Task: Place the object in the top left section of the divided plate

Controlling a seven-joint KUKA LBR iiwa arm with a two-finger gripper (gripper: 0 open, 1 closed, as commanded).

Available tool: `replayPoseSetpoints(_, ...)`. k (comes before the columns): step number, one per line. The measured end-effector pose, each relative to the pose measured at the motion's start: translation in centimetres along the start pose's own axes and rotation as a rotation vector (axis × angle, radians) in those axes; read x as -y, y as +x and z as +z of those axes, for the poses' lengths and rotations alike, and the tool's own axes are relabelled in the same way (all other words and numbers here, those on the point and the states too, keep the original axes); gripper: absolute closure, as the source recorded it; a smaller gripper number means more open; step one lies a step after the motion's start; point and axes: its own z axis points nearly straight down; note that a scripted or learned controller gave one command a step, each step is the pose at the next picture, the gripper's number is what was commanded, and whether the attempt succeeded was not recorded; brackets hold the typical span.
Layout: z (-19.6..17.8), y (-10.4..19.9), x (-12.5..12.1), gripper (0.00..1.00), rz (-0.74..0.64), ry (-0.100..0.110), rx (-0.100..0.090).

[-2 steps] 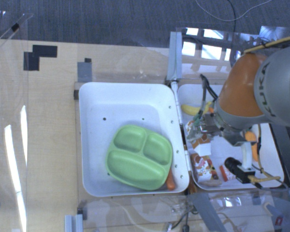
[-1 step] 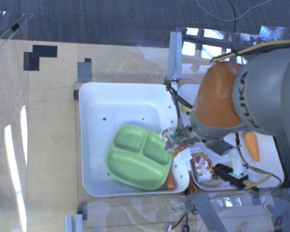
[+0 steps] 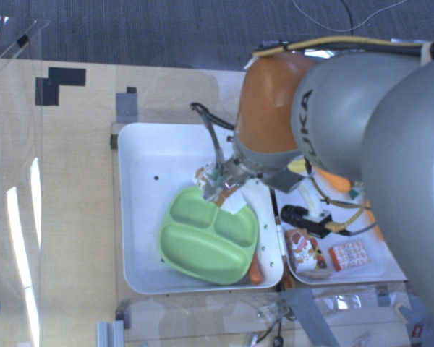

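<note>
Overhead view of the bench. The arm (image 3: pixel 325 114) reaches in from the right and its gripper (image 3: pixel 218 181) hangs low over the upper edge of the green divided plate (image 3: pixel 202 246), which lies tilted in the left bin (image 3: pixel 141 194). A small mottled object (image 3: pixel 208 177), brownish and white, sits at the gripper tip, just above the plate's upper left section (image 3: pixel 190 210). Whether the gripper is open or closed, and whether it grips this object, cannot be told: the tip is small, blurred and partly covered by the wrist.

Risks, as judged from this view: the gripper is close to the plate's rim and to the ridge between the two upper sections, so a release here may send the object into the upper right section (image 3: pixel 236 225), or onto the bin floor beyond the rim. A white scrap (image 3: pixel 233 204) already lies near that ridge. The plate rests loose, and a touch could shift it.

Hidden or unclear: the arm covers much of the right bin (image 3: pixel 390 270), where a few packets (image 3: pixel 351 254) and an orange item (image 3: pixel 331 181) show in part. An orange piece (image 3: pixel 254 270) peeps out at the plate's lower right edge; its identity is uncertain.
</note>
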Motion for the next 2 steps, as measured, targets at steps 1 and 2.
replayPoseSetpoints(1,-0.1,0.0,0.0,0.0,0.0,-0.002,0.001)
replayPoseSetpoints(2,-1.3,0.0,-0.3,1.0,-0.004,-0.013,0.004)
